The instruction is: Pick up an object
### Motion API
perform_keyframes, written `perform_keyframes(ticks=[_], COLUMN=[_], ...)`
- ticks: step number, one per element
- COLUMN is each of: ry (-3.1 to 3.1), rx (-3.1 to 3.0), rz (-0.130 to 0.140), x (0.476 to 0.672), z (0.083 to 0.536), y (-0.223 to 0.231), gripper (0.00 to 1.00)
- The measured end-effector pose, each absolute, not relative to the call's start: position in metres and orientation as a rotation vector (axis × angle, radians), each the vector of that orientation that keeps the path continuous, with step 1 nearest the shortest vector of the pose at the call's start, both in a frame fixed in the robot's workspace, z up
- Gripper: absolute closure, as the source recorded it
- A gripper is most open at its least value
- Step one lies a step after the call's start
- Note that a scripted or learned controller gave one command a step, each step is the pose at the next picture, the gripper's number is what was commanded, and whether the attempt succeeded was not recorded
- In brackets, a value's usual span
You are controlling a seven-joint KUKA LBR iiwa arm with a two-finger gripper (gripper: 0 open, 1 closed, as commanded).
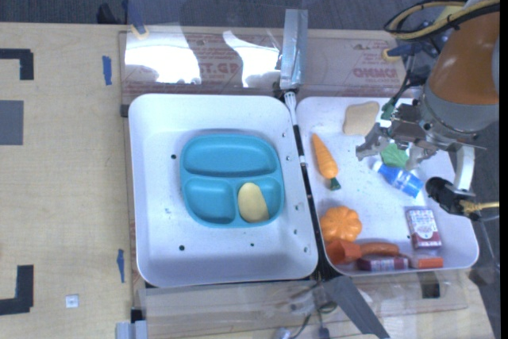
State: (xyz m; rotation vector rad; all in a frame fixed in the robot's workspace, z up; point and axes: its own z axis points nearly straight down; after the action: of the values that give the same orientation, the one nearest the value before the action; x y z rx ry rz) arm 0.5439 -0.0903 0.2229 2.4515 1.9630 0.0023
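Note:
My gripper (394,153) hangs over the upper right part of the right bin (361,190), fingers spread open, with nothing between them. Just below the fingertips lies a small blue bottle (402,179). An orange carrot (324,158) lies to the left near the bin's divider. A beige slice of bread (361,118) sits at the bin's back. An orange pumpkin (341,223) rests at the front left, and a small red box (422,228) at the front right.
Several red and orange items (382,256) line the right bin's front wall. The left bin (151,171) holds a blue divided plate (226,159) with a yellow lemon-like object (252,202) in its lower right compartment. A black cable loop (444,194) hangs beside the gripper.

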Motion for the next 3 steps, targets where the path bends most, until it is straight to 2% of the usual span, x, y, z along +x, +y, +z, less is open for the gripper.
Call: perform_keyframes(ticks=[1,2,3], ry=[1.850,1.640,1.942], rx=[2.549,2.681,2.469], rz=[-0.016,0.004,0.000], x=[0.613,0.603,0.565], z=[0.098,0.087,0.138], y=[-0.100,-0.115,-0.163], gripper=[0.00,0.00,0.00])
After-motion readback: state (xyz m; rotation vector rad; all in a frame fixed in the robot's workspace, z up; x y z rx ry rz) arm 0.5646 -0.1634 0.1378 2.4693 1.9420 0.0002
